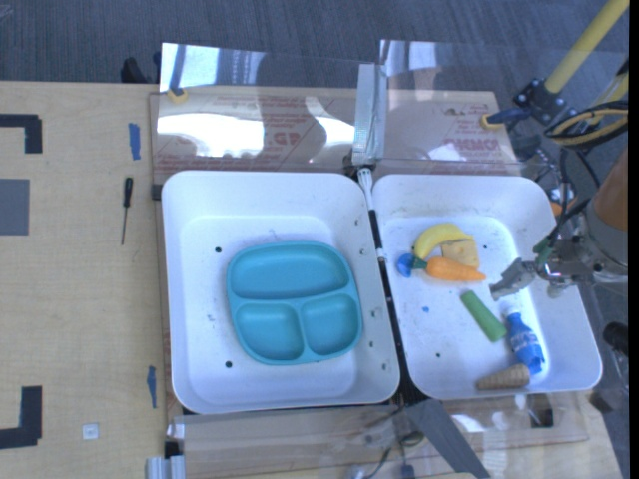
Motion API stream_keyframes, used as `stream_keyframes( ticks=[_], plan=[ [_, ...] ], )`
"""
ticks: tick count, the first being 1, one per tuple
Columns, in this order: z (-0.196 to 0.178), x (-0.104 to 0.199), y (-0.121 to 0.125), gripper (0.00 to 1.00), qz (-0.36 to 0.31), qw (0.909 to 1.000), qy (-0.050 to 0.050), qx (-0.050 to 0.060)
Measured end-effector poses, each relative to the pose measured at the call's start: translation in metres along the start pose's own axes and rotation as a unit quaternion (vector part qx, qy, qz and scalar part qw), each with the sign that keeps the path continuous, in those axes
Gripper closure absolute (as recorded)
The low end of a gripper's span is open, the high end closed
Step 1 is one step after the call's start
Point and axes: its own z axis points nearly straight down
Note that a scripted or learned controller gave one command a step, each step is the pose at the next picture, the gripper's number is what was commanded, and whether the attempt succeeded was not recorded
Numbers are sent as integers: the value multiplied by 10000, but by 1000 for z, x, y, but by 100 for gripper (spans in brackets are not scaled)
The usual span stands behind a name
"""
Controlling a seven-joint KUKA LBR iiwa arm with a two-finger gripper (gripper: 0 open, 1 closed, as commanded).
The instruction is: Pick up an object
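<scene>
The right bin (439,367) holds several small objects. A yellow banana (444,238) lies at the back, with an orange carrot (454,270) just in front of it and a small blue piece (405,264) to their left. A green stick (483,316) lies in the middle. A blue and white tube (523,340) lies to its right, and a tan cone (503,376) sits near the front rim. My gripper (506,279) reaches in from the right, hanging just right of the carrot and above the tube's top end. Nothing shows in its grasp.
The left bin (190,267) holds a teal divided plate (294,300). Clear plastic walls (364,118) stand behind both bins. Cables and a yellow bar (589,38) crowd the upper right. A wooden bench top (70,297) spreads to the left.
</scene>
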Motion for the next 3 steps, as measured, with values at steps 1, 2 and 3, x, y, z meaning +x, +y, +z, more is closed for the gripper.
stream_keyframes(
  ticks=[1,2,3],
  plan=[
    [104,11,15,0,-708,9975,-14,-48],
    [93,10,16,100,-698,9975,-28,-77],
    [4,98,62,100,-281,9996,8,-57]
  ],
)
